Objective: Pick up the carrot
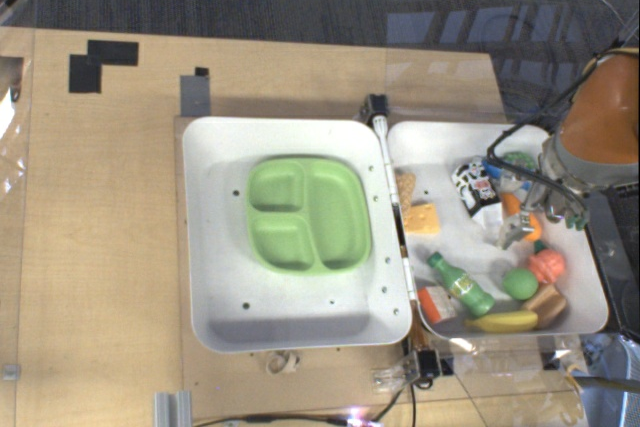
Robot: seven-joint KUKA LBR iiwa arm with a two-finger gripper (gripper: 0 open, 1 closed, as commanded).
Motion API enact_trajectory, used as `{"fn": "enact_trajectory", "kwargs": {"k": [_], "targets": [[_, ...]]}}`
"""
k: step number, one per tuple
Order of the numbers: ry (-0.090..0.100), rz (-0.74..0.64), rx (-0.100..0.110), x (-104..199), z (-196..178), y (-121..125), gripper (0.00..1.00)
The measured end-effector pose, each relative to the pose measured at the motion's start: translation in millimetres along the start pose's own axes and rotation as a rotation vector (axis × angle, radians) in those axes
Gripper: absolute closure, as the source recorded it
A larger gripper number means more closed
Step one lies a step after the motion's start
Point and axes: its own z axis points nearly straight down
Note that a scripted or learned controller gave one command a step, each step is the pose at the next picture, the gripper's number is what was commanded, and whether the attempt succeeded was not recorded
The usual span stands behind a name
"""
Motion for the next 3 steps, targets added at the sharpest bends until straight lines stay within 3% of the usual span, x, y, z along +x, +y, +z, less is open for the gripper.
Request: {"fn": "enact_trajectory", "kwargs": {"k": [1, 2, 3], "targets": [[-0.012, -0.006, 0.001, -4.3, -13.1, 1.8, 1.00], [-0.010, -0.006, 0.000, -3.9, -12.5, 2.0, 0.00], [0.006, -0.152, -0.005, -11.6, 2.4, 0.4, 0.00]]}}
